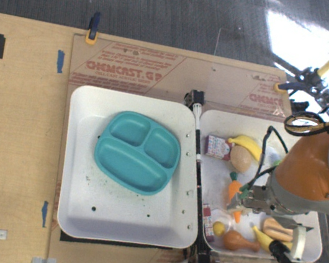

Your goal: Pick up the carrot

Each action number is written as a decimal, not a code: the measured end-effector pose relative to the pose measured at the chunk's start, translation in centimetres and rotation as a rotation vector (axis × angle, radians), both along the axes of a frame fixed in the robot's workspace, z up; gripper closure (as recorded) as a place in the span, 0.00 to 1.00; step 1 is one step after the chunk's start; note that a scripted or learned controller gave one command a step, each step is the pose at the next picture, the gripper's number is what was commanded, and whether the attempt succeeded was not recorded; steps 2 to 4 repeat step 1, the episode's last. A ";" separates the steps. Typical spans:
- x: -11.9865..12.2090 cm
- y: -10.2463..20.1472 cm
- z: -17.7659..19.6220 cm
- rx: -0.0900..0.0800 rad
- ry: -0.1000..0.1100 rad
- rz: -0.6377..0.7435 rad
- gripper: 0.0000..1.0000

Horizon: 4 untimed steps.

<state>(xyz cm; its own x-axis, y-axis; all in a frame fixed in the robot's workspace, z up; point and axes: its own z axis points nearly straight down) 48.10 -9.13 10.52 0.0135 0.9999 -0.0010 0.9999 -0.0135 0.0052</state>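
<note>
The carrot (233, 187) is a small orange piece lying in the right bin (314, 248), near the bin's middle. Its lower end shows again as an orange bit just below the gripper. My gripper (238, 202) is down in that bin right over the carrot, covering its middle part. The grey wrist and orange band hang above the bin's right half and hide what lies under them.
Around the carrot lie a yellow fruit (247, 145), a beige egg-shaped item (241, 162), a purple-white packet (217, 146), a brown pear-shaped item (236, 240) and a sausage-like piece (277, 229). A teal divided plate (137, 151) sits in the left bin (77, 163).
</note>
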 end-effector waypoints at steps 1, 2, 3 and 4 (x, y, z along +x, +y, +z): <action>0.0 5.9 8.0 0.004 0.003 -0.176 1.00; 0.0 5.9 8.0 0.004 0.003 -0.176 1.00; 0.0 5.9 8.0 0.004 0.003 -0.176 1.00; 0.0 5.9 8.0 0.004 0.003 -0.176 1.00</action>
